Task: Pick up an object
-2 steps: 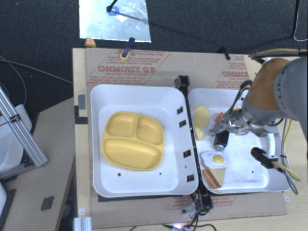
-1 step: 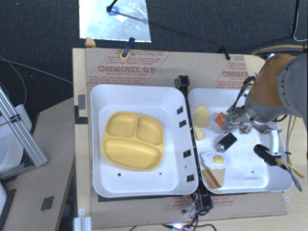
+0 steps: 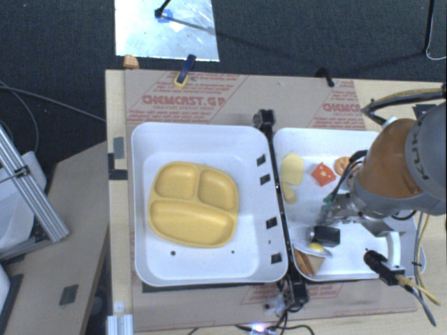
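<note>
We see the gripper (image 3: 325,234), a dark block at the end of the grey and orange arm (image 3: 391,169), lowered into the right bin (image 3: 349,274) over its near left corner. Directly beneath and just in front of it sits a small yellow item (image 3: 316,248), touching or nearly touching an orange-brown wedge (image 3: 309,261) against the bin's front wall. We judge the yellow item to be the likeliest target, though we cannot tell how far the tool is open or whether it has hold of anything.

To do this step well, we think the tool should centre over one item alone, since the yellow item and the wedge lie so close that a grasp could catch both or push one against the wall. A straight lift would then show whether anything came up.

Beyond the tool, toward the back of the same bin, lie a pale yellow piece (image 3: 291,174), a red piece (image 3: 322,174) and a small orange piece (image 3: 341,164), partly behind the arm. To the tool's left, across the divider, the left bin (image 3: 150,145) holds a yellow sectioned plate (image 3: 193,203) with three compartments.
</note>
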`<state>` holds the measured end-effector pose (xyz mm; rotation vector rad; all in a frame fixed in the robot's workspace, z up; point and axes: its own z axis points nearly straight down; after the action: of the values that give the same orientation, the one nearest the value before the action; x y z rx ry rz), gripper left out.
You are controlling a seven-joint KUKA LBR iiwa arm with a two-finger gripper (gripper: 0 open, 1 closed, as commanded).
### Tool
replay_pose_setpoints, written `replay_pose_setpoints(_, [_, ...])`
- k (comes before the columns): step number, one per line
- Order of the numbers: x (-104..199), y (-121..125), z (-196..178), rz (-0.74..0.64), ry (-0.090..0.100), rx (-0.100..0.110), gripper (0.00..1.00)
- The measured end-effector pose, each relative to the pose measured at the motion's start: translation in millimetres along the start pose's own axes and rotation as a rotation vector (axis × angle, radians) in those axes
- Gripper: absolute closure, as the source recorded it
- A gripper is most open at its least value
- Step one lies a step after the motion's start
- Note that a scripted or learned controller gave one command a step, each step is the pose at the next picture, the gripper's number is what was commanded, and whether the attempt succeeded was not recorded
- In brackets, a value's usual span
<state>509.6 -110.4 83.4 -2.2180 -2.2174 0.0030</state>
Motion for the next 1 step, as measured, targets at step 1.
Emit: replay_pose_setpoints(1, [76.8, 39.6, -107.6, -0.014, 0.0, -0.019, 1.0])
